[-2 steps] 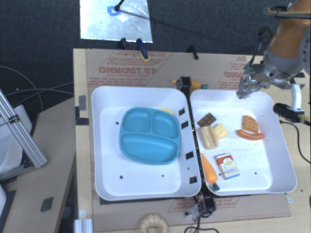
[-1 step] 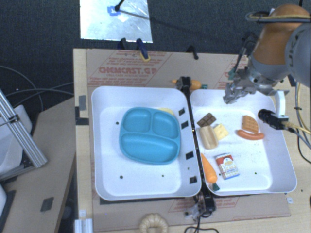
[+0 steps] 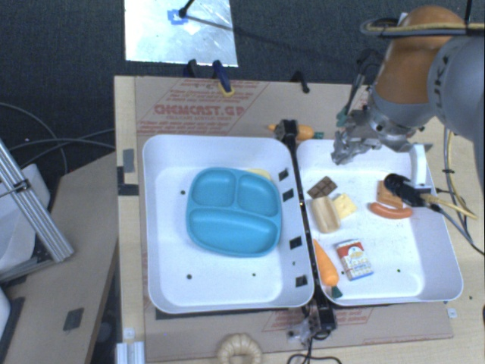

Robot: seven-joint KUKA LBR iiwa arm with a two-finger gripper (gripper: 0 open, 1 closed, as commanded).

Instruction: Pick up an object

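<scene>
Landmark: a brown, ridged, chocolate-like block (image 3: 323,187) lies flat in the upper left part of the right shallow white bin (image 3: 439,279).
Pincer: the pincer (image 3: 345,152) on the grey arm hangs just above the brown block and to its view-right, over the right bin's top left corner and close to the rim.
Pincer state: I cannot tell from this slant whether it is spread or pressed together.
Pale beige bread-like slab (image 3: 326,214): it lies just below the brown block, touching it or nearly so.
Yellow cheese-like wedge (image 3: 345,205): it lies below the brown block and to its view-right, against the slab.
Orange-red sausage (image 3: 390,209): it lies well to the view-right of the brown block and a little lower.
Small red-and-white carton (image 3: 354,258): it lies flat, well below the brown block and slightly to the view-right.
Orange carrot (image 3: 325,264): it lies well below the brown block, slanting along the right bin's left wall.
Blue three-compartment plastic tray (image 3: 233,211): it sits to the view-left of the brown block, across the divide, in the middle of the left shallow white bin (image 3: 163,279).
Pale yellow piece (image 3: 260,174): it lies to the view-left of the brown block, partly hidden behind the tray's top edge.
Small orange thing (image 3: 304,133): it lies above the brown block, outside both bins, on the surface (image 3: 151,97).
Beige ring (image 3: 241,348): it lies far below the brown block and to its view-left, at the surface's near edge.
</scene>
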